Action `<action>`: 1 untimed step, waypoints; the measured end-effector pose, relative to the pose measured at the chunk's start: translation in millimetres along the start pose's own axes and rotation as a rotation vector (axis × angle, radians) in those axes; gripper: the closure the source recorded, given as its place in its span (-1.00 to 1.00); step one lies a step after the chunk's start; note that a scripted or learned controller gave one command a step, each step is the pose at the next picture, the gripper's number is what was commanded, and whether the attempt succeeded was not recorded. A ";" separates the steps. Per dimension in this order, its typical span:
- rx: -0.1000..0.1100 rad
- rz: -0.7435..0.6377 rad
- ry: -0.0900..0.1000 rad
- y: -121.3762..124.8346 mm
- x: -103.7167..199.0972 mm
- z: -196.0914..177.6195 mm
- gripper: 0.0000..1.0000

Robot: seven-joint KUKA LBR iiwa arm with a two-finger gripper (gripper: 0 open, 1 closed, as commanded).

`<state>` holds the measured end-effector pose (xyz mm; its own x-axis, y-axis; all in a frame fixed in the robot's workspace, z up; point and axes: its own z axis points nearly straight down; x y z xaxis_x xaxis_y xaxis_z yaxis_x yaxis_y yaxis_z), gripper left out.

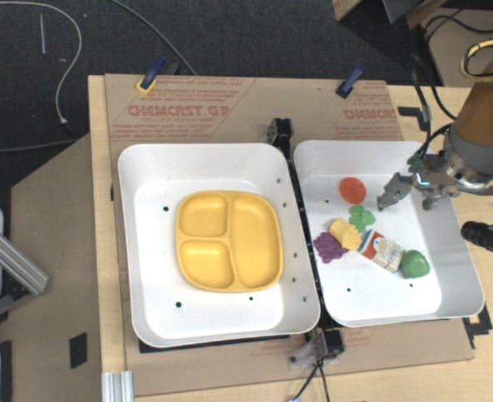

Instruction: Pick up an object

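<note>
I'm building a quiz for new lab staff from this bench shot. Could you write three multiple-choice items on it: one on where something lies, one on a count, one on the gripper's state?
1. Where does the yellow divided plate lie?
A. In the left bin
B. In the right bin
C. On the cardboard outside the bins

2. How many compartments does the plate have?
A. Two
B. Three
C. Five

3. What is the gripper doing?
A. Clamping the orange ball
B. Lifting the plate
C. Standing open over the right bin with nothing between its fingers

Answers:
1 A: the plate sits in the middle of the left bin.
2 B: two small wells sit on its left side and one long well on its right.
3 C: its fingers are spread over the right bin, and the orange ball lies apart from them.
</note>
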<state>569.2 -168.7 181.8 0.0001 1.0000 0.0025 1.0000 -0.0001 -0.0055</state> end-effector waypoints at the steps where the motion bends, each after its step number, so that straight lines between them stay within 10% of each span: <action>1: 0.000 0.001 0.000 -2.8 -9.5 54.7 -1.00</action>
<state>566.1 -178.0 127.1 0.0011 1.0000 0.0026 1.0000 -0.0011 -0.0056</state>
